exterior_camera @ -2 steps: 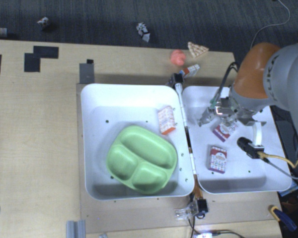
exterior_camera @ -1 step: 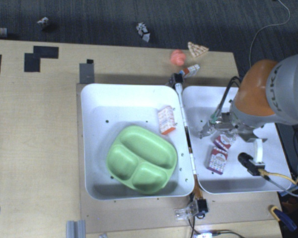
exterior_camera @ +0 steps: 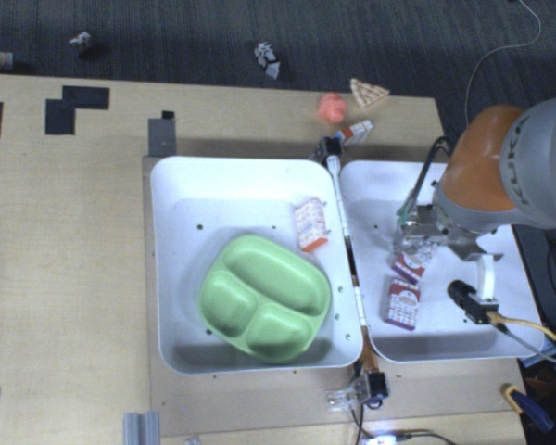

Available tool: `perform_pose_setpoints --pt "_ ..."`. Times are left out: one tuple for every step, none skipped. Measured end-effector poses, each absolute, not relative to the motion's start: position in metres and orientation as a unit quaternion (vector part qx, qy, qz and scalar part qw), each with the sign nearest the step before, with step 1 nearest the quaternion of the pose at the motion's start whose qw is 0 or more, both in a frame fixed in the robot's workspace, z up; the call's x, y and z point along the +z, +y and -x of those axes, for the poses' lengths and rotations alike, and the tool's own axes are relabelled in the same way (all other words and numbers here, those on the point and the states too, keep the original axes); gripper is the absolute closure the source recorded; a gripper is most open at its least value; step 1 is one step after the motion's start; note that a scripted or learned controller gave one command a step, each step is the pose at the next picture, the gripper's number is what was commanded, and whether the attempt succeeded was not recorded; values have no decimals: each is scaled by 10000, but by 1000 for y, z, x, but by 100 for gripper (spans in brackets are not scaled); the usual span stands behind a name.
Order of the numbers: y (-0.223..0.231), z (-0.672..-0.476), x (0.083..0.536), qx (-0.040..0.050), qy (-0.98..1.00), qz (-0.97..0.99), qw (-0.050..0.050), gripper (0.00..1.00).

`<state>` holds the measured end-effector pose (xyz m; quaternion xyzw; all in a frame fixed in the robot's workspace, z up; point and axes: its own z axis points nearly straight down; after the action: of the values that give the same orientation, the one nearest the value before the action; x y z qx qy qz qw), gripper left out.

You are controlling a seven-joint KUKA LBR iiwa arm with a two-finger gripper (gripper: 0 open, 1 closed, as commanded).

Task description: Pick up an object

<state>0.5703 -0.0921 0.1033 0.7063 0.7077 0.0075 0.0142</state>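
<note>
Pale wooden bench [exterior_camera: 65,276] carries two shallow white plastic bins side by side. Over the right bin [exterior_camera: 375,179] the metal two-finger gripper [exterior_camera: 415,246] points down, its jaw state impossible to tell. Just below it lies a small red-and-white packet [exterior_camera: 409,267], seemingly touching; a larger red-and-white carton [exterior_camera: 402,304] sits nearer still. Left of the jaws, the other bin [exterior_camera: 181,202] holds a green divided plastic tray [exterior_camera: 264,297] and an orange-and-white wrapper [exterior_camera: 309,224].

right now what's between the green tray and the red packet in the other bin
In the camera view, the bins' adjoining white walls lie between the green tray and the red packet, plus bare bin floor on each side.
</note>
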Motion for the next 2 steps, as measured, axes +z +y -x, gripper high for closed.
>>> perform_pose_setpoints --pt "-92 -570 103 71 7079 -7061 138 0" --pt "-95 -562 91 63 7077 -7064 121 0"
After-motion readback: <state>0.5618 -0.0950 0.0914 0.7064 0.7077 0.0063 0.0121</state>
